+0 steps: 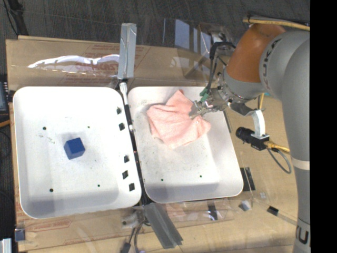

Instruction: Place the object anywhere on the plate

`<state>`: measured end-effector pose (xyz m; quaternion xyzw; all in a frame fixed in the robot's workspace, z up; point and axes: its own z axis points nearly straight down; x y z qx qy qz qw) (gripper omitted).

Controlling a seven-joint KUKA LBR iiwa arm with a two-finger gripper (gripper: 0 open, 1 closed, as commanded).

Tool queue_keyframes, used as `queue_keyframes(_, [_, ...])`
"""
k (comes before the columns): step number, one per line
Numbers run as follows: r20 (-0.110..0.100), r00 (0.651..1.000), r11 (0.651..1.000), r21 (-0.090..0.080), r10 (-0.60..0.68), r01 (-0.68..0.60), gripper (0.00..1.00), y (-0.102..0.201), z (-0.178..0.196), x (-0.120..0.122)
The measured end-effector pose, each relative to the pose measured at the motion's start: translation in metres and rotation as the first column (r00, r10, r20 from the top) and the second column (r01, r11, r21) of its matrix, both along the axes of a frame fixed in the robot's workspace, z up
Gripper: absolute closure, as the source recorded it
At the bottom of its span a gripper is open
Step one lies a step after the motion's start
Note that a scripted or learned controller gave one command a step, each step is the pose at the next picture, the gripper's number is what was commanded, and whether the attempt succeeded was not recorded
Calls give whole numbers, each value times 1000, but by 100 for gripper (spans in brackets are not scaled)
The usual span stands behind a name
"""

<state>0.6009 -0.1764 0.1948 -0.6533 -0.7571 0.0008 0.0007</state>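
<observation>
Crumpled pink cloth (174, 123) lies in the right-hand shallow white bin (210, 178). Two-finger gripper (200, 109) is at its right edge; whether it's parted or clamped, you can't tell. Grasp step, likely; next confirm hold, then lift.

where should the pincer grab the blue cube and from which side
Take the blue cube by two opposite side faces, coming straight down from above. It sits flat and alone on the left bin's floor, away from the walls, so its sides look free.
</observation>
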Motion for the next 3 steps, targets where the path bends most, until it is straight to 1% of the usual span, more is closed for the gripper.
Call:
queue_keyframes(1, [0, 1000, 1000, 1, 7, -7, 100, 1, 37, 1])
queue_keyframes(2, [-2, 915, 915, 2, 402, -402, 100, 47, 38, -2])
queue_keyframes(3, [0, 684, 684, 2, 730, -730, 100, 101, 30, 11])
